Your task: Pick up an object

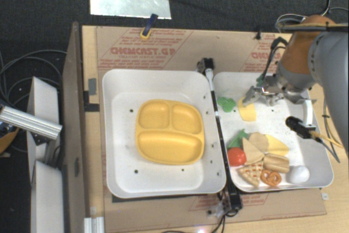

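1. While the gripper [260, 93] hangs low over the far part of the right-hand white plastic bin [327, 172], the pale yellow wedge of toy cheese [248, 112] lies just below and slightly left of it, apparently not yet gripped; whether its grasp is loose or clenched cannot be told from this angle.
2. That wedge looks like light, stiff plastic, smooth enough to slip, and not fragile. I judge the best hold is across its two flat sides, near the thick end.
3. Immediately left of the gripper sits a small green leaf-shaped toy [226, 102], close to the bin wall, which leaves little room for a finger on that side.
4. Nearer the camera lies a crowded heap: a red tomato-like ball [236, 157], tan bread-shaped slices [255, 145], a brown pretzel [270, 177] and a white egg-shaped piece [298, 174], all well apart from the wedge.
5. Further left, in the other bin, rests a yellow divided tray [169, 132], out of the way.
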`<act>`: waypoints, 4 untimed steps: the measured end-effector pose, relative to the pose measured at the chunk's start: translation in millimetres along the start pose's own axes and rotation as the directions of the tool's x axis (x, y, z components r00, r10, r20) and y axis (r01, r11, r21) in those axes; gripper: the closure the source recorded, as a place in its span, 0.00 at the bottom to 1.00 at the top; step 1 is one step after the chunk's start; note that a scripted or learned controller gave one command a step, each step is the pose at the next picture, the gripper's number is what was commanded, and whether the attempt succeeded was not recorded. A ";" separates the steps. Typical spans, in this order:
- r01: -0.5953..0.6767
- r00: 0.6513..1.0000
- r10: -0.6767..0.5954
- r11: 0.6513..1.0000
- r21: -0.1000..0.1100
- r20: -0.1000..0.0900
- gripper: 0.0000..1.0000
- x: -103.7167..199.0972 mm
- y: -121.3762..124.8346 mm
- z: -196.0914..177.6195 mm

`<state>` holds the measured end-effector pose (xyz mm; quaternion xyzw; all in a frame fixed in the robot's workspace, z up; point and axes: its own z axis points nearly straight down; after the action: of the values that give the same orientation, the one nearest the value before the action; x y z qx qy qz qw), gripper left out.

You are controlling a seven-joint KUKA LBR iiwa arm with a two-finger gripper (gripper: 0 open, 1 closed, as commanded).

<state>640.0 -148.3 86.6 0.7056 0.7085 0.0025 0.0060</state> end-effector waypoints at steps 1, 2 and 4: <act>0.004 1.000 -0.004 1.000 0.015 -0.009 0.00 64.9 -51.4 1.8; 0.002 1.000 -0.002 1.000 0.006 -0.004 0.00 62.5 -7.5 0.8; 0.001 1.000 -0.001 1.000 0.005 -0.004 1.00 41.6 5.8 -10.2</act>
<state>645.5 -106.6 96.7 0.7052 0.7090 0.0020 0.0028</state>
